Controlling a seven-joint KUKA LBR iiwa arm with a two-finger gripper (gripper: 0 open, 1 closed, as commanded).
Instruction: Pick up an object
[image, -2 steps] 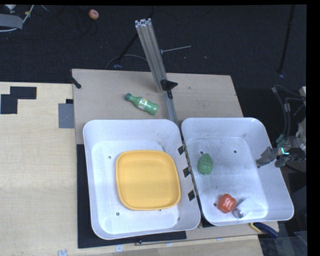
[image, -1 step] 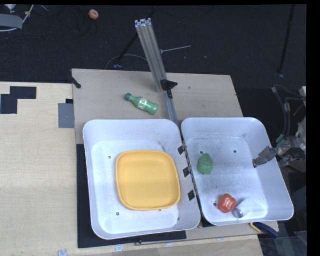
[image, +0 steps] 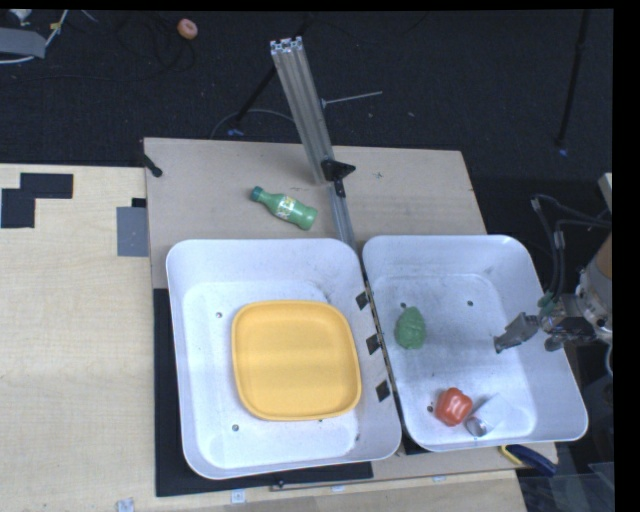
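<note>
In the right bin (image: 500, 262) lie a green lumpy object (image: 410, 328) near its left wall and a red object (image: 453, 405) near its front, with a small grey piece (image: 475, 427) touching the red one. My gripper (image: 531, 339) hangs over the bin's right side, well right of the green object and above-right of the red one. Its fingers stand apart with nothing between them.
A yellow square plate (image: 296, 359) lies in the left bin (image: 190, 290). A small green bottle (image: 284, 208) lies on its side on the bench behind the bins. A slanted metal rail (image: 305, 100) rises behind the divide between the bins.
</note>
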